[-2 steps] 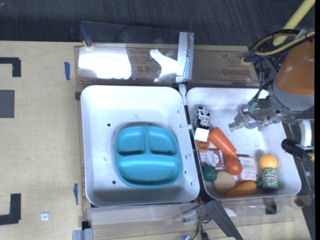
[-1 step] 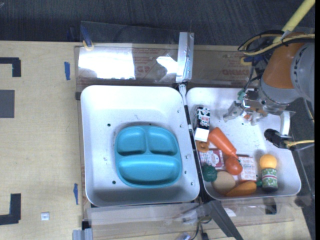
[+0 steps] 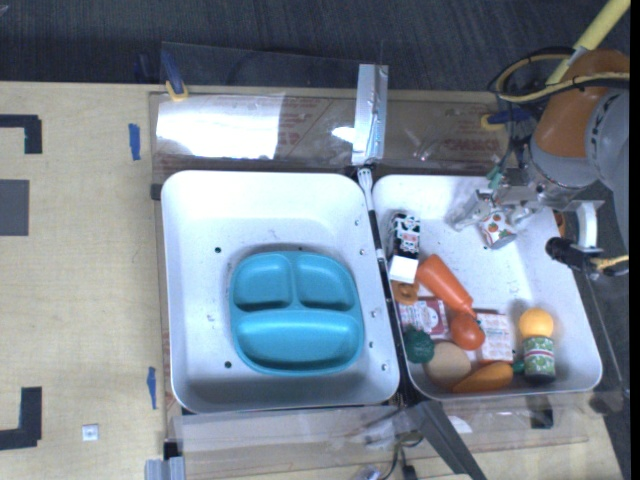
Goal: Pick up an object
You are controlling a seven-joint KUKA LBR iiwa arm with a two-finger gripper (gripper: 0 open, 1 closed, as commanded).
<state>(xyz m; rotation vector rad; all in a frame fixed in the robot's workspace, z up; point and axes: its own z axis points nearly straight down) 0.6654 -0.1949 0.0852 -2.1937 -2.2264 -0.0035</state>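
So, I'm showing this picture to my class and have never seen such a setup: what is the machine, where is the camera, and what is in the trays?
One fixed camera looks down at a slant on a bench with two shallow white bins. The grey and orange machine at the right is a robot arm; its tool is over the right bin's far end, with something small and red-and-white at its tip. Whether that is gripped cannot be told. The left bin holds a blue divided plate. The right bin holds a heap of toy food, including an orange carrot and a black-and-white carton.
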